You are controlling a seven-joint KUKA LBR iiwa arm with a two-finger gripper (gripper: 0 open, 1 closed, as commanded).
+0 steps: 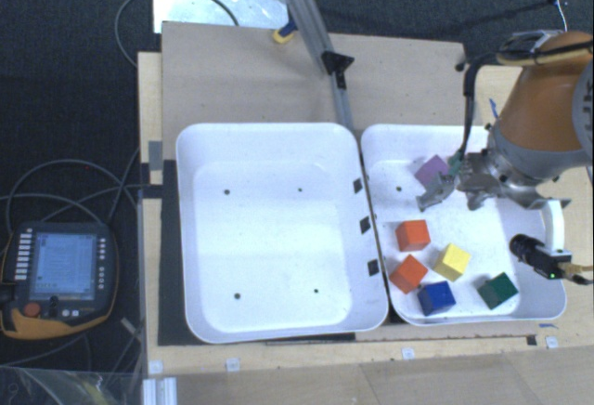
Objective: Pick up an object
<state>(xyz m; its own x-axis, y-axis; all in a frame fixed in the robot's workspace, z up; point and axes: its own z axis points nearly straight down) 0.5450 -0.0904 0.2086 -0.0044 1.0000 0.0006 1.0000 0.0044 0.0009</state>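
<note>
My gripper (451, 200) hangs over the upper middle of the right bin (390, 148), its two grey fingers spread open with bare white floor between them. A purple cube (431, 171) lies just up-left of the left finger (431, 200), close to it but outside the gap. Below the gripper sit an orange cube (413, 234), a red-orange cube (407, 273), a yellow cube (455, 260), a blue cube (435, 297) and a green cube (498, 289). The orange-banded arm (548, 101) comes in from the right.
The left bin (269, 138) adjoins the right one along a shared wall with black clips (364, 225). A slanted metal pole (306, 4) ends at the bins' upper junction. A teach pendant (58, 278) with cables lies off the bench at left.
</note>
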